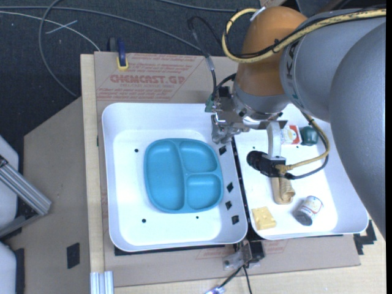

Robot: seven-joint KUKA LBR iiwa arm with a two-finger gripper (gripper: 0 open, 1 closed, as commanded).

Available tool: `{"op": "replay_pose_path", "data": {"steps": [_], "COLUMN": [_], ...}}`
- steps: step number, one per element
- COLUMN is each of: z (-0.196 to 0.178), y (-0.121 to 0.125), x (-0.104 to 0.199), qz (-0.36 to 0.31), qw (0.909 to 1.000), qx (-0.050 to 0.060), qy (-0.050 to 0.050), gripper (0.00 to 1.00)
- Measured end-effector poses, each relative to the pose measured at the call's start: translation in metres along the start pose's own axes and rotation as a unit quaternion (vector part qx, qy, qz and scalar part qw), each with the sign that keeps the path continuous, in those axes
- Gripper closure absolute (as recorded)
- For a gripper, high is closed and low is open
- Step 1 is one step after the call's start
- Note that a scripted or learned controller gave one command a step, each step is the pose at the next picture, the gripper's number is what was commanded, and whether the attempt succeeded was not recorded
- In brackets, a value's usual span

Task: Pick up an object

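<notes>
Here, in the camera view from above, the grey arm (343, 60) reaches in from the right, and its claw (223, 129) hangs over the far end of the wall where the two white bins meet. The wrist covers the claw, so I cannot tell whether it is released or clenched.

The left bin (113, 164) holds a blue divided plate (182, 175) lying flat at its middle. The plate's far right corner is just beside the claw, on the near left of it.

The other loose things lie in the right bin (343, 207). A small red and white thing (291, 133) and a teal thing (309, 135) sit close together near the bin's far side, to the right of the claw and partly under the arm. A tan piece (283, 190) lies toward the near side, well apart from the claw. Just beside it on the right is a small can (308, 208) on its side, and a yellow block (264, 217) sits at the bin's near left corner, farthest from the claw.

Both bins rest on a cardboard sheet (159, 72) with red print, on the bench (61, 182).
</notes>
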State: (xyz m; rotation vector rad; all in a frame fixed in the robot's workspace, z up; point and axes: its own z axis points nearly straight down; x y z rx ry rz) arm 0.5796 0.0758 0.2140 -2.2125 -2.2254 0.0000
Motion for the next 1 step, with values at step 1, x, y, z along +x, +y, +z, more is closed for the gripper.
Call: {"op": "replay_pose_path", "data": {"steps": [1], "z": [-0.0005], "y": [0.0003], "x": [-0.0034], "qz": [0.002], "qw": [1.0000], "qx": [0.000], "qy": [-0.001], "gripper": [0.00]}}
